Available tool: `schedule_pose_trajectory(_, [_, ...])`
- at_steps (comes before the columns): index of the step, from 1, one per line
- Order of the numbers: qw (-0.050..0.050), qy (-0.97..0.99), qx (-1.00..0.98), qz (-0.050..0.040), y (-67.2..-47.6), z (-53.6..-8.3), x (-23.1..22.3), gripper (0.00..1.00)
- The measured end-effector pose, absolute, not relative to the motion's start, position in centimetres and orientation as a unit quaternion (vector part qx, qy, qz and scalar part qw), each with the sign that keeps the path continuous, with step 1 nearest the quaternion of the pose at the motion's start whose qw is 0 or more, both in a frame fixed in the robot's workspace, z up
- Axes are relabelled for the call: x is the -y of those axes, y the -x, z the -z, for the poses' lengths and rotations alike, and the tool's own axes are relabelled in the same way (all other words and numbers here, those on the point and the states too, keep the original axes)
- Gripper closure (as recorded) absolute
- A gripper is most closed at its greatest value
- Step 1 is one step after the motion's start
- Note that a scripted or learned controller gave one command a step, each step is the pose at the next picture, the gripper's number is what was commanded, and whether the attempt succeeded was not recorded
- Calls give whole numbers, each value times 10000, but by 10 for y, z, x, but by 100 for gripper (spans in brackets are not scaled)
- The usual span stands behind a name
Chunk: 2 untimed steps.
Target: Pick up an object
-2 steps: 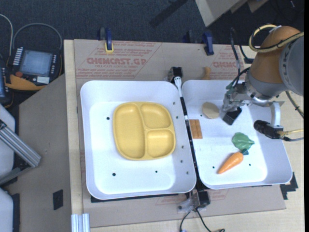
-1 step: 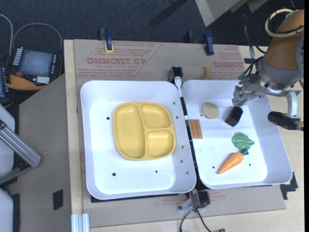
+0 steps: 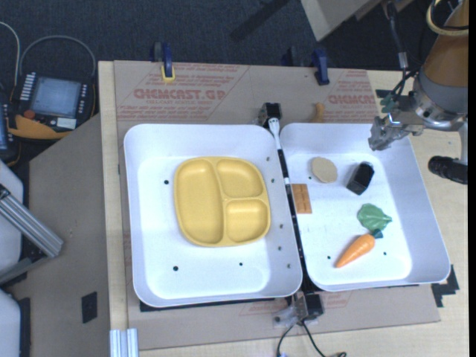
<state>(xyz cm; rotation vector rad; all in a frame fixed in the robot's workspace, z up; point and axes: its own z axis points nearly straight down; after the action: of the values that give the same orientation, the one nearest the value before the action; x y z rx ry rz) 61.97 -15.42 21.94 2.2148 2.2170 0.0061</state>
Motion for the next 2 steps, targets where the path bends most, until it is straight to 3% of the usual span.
schedule_pose_trajectory(1, [-21,-7054,-7088,1,-597,-211,102,100])
schedule_pose_trajectory(2, [-20,-7051,-7091,-4,-573,-224,49,100])
